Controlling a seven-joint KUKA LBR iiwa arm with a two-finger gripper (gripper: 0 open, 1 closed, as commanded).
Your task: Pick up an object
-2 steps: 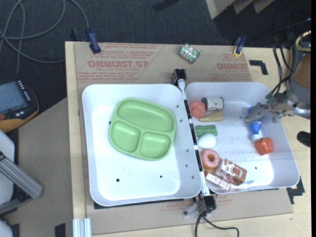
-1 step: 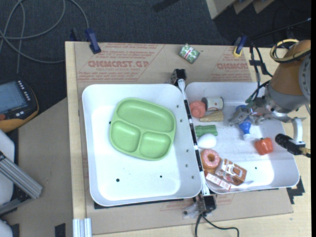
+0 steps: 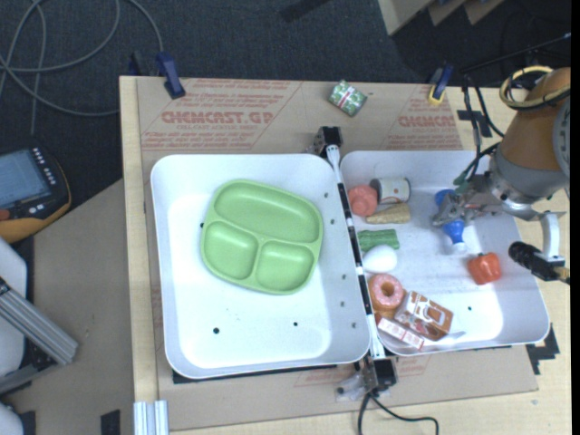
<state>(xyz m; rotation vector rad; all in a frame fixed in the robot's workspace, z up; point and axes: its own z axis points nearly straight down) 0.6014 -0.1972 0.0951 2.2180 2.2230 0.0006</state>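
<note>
This is a robotics lab: a plywood bench point(image 3: 272, 107) stamped with a supplier's lettering is held by blue clamps point(image 3: 169, 73) and bears two white bins point(image 3: 172, 243). Loose cables point(image 3: 63, 25) trail over dark carpet, a handheld control pendant point(image 3: 27, 184) rests nearby, and aluminium framing point(image 3: 36, 324) stands alongside.

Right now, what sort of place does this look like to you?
Probably a robot test bench in a lab: two white bins clamped to a board, toy food such as a donut in the right one, a green divided plate in the left, cables on the floor.
</note>
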